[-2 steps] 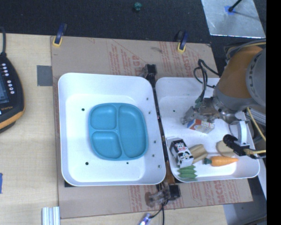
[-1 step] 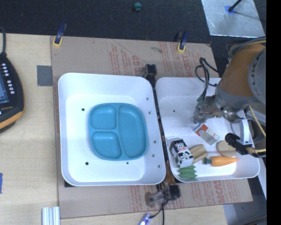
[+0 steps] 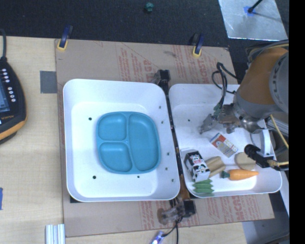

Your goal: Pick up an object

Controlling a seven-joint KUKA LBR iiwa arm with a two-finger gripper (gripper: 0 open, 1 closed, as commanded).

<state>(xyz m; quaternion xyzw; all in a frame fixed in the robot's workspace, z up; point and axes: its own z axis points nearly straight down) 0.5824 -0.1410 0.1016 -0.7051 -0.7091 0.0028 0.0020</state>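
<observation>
My gripper [image 3: 209, 124] hangs low in the right bin [image 3: 185, 103], near its middle, with the fingers spread open and nothing between them. Just below and right of it lies a small red and white packet [image 3: 223, 144]. Along the bin's front edge sit a black and white toy box [image 3: 195, 164], a tan block [image 3: 214, 163], a green pea pod [image 3: 203, 187], an orange carrot [image 3: 239, 175] and a beige piece [image 3: 244, 159]. A blue divided plate [image 3: 128, 141] rests in the left bin [image 3: 76, 100].
A teach pendant [image 3: 2, 103] lies on the bench at far left. Clamps [image 3: 65, 37] [image 3: 196, 43] hold the cardboard sheet at the back. The arm's grey and orange body [image 3: 264, 85] and its cables overhang the right bin's right side.
</observation>
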